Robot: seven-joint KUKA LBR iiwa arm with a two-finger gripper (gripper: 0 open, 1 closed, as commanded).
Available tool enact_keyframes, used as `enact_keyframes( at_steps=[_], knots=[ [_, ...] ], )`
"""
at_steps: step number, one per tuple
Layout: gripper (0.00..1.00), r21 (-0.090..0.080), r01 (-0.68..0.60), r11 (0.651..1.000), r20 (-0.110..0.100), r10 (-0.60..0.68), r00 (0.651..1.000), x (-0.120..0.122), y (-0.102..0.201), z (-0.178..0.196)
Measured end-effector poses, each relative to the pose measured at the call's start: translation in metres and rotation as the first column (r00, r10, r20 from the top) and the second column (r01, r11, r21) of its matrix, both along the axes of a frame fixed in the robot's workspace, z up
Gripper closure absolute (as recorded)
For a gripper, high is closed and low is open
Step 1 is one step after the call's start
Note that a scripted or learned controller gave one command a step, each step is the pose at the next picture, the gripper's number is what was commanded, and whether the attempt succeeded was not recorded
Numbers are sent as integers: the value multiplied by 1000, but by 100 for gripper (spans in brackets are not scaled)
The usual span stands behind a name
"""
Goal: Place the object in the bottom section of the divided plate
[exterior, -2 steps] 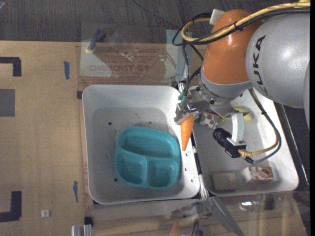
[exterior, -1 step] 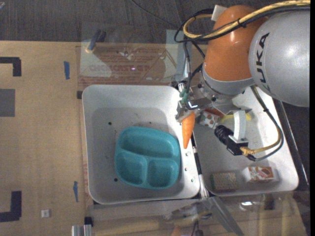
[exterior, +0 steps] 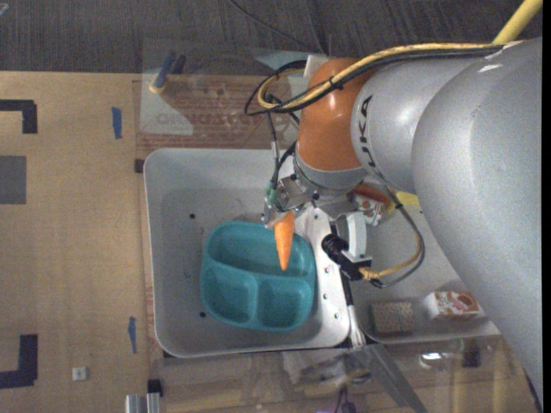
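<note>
The big grey arm [exterior: 448,144] is reaching in from three o'clock, its orange band [exterior: 331,119] sitting over the back edge of the left bin [exterior: 172,196]. Below that band the gripper [exterior: 281,216] is hanging over the bin, and an orange carrot [exterior: 283,241] is pointing down out of it, thick end up at the claw, thin tip toward six o'clock. The carrot's top seems to be sitting between the claw's tips, so it is looking gripped, though the wrist is hiding much of the claw itself.

A teal divided plate [exterior: 256,275] is lying flat on the floor of the left bin, near its middle. It is showing one long section along its twelve o'clock side and two smaller sections side by side along six o'clock. The carrot's tip is hovering over the right end of the long section, close to the ridge that splits it from the smaller ones; whether it is touching the plate I cannot tell.

In the right bin [exterior: 430,325], at about four o'clock from the plate, a small carton [exterior: 454,304] and a speckled grey block [exterior: 395,316] are lying beside each other.
</note>
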State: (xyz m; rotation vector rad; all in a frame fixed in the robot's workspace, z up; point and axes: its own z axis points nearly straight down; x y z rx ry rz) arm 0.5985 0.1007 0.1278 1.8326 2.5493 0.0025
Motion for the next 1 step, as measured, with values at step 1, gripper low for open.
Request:
enact_keyframes(
  at_steps=[1],
  knots=[
    [0, 0, 1, 1000, -1, -1, 1000, 0, 0, -1]
  ],
)
